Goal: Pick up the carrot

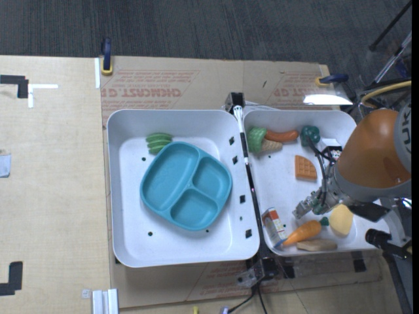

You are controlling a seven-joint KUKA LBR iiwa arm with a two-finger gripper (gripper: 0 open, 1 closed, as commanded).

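Observation:
The carrot [302,233] is orange with a green top and lies tilted near the front edge of the right bin [288,188]. My gripper [310,206] hangs just behind it, a little above its thick end. The arm's orange band [376,152] covers the bin's right side. Nothing shows between the fingers.
Around the carrot lie a yellow piece [340,220], a tan piece [318,245] and a small packet [273,222]. A waffle [305,168], a sausage [282,136], a green vegetable [256,137] and a teal item [309,134] lie further back. The left bin holds a blue divided plate [186,185] and a green item [158,141].

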